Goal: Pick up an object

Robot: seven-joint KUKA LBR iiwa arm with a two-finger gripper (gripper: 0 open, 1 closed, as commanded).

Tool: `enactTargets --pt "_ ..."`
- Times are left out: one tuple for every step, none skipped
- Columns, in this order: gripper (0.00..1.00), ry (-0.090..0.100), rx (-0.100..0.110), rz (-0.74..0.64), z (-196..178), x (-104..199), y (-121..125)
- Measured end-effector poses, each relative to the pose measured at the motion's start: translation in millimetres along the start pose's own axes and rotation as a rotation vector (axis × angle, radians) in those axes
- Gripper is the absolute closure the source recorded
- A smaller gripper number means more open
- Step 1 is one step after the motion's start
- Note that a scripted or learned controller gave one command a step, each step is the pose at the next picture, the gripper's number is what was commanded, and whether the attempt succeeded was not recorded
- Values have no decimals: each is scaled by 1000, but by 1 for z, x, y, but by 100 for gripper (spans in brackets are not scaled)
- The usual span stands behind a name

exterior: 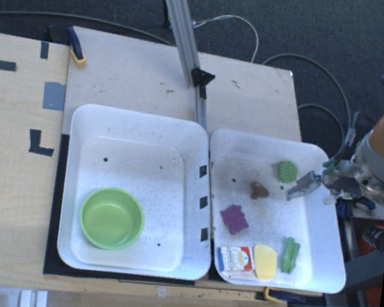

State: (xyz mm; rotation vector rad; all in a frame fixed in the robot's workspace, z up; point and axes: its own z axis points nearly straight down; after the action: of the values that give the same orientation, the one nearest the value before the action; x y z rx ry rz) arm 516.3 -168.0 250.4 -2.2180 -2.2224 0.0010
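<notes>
Grey metal claw (303, 186) hangs low at right white bin's (317, 271) edge, nothing visibly held, open-or-closed unclear, likely lining up on round green bumpy ball (287, 172) just beside it, small brown lump (259, 190) near.

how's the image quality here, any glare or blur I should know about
Camera view: even, soft lighting, no harsh glare on the white bins; faint shadow inside the green bowl; overall slightly soft, so the small brown object and the gripper lack fine detail.
</notes>
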Motion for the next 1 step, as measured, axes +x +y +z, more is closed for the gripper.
enactTargets --pt "0 0 0 0 0 0 0"
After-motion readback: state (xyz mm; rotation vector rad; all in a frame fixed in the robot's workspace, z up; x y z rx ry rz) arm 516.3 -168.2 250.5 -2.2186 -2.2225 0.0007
